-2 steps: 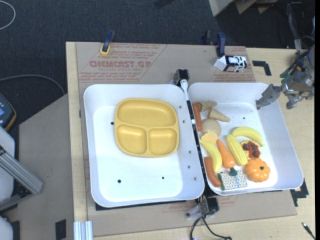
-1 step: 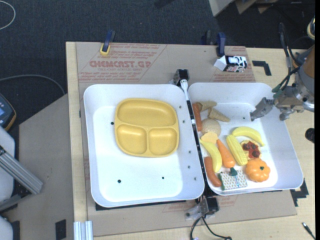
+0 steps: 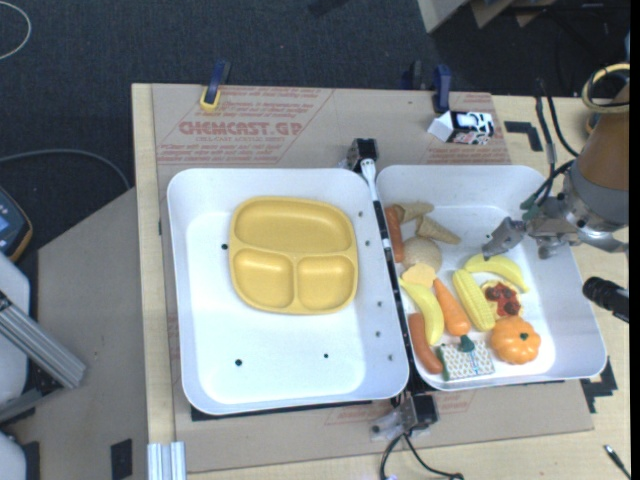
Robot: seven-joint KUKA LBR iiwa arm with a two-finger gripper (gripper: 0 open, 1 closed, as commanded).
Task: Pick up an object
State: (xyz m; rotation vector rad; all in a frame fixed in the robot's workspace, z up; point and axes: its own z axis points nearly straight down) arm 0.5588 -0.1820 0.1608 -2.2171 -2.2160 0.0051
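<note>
The bench (image 3: 300, 118) is a brown board printed with red lettering, held by clamps at its far edge. On it sit two shallow white bins side by side, smooth and glossy with rounded corners. The left bin (image 3: 200, 348) holds a yellow tray (image 3: 294, 253) with three compartments, matte plastic, one wide section above two smaller ones. The right bin (image 3: 570, 308) carries a crowded heap of toy food along its left and near side: a banana (image 3: 500, 269), a ribbed corn cob (image 3: 472, 299), a carrot (image 3: 449, 305), a round orange pumpkin (image 3: 515, 340), a red sausage (image 3: 395, 232), and pale bread-like pieces at the far end. The pieces lie touching or overlapping one another. The arm (image 3: 600, 183) comes in from the right over the bin's far right part. Its gripper (image 3: 525, 233) hangs just beyond the banana, above the bare bin floor, with nothing between its fingers; whether they are apart or together cannot be told.
</note>
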